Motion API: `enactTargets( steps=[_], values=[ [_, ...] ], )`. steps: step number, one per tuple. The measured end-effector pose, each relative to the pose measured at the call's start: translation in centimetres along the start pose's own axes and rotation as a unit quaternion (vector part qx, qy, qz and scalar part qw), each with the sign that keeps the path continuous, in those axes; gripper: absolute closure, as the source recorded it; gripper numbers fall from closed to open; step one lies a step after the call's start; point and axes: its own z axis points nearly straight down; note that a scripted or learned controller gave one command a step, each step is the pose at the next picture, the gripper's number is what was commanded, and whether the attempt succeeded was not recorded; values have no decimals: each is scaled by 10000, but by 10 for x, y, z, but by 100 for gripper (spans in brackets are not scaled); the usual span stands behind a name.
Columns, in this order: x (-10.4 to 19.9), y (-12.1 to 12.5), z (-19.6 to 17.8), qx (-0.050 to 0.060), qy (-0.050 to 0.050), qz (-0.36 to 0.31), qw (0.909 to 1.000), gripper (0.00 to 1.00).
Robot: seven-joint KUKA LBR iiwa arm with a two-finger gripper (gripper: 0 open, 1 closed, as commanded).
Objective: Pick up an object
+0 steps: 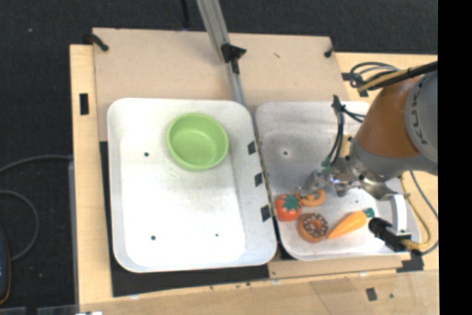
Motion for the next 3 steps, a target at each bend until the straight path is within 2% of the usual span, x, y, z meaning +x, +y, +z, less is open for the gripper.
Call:
enactTargets(
  steps=[1,2,3],
  values=[
    [-1,3,-15,-50,-3,32,10000,100],
    [-6,11,-77,-68,-13,-24,10000,100],
    [-11,7,-123,-61,-11,-26,10000,100]
  ],
)
